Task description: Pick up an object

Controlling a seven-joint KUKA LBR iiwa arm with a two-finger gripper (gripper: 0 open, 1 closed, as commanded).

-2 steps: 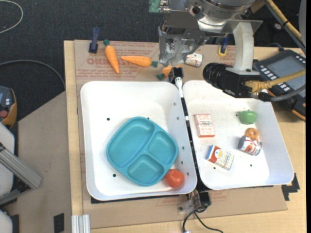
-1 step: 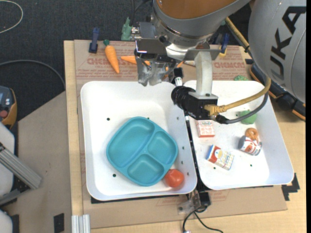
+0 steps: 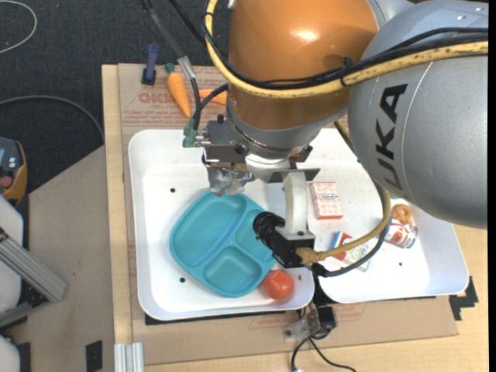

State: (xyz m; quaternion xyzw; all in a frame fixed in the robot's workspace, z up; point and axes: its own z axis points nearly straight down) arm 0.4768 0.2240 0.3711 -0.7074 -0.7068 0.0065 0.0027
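Left bin (image 3: 147,208): blue tray (image 3: 221,242), tomato (image 3: 278,284); gripper (image 3: 226,181) at tray's upper rim, finger spread cannot tell; carrot (image 3: 179,93) outside; box (image 3: 325,201) right.

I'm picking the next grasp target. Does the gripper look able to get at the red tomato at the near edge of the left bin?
Probably yes. The tomato lies uncovered beside the blue divided tray, with nothing on top. The gripper is over the tray's far edge, so it would only have to cross the tray.

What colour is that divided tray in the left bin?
Light blue, turquoise; the divided tray shows plainly in the camera view.
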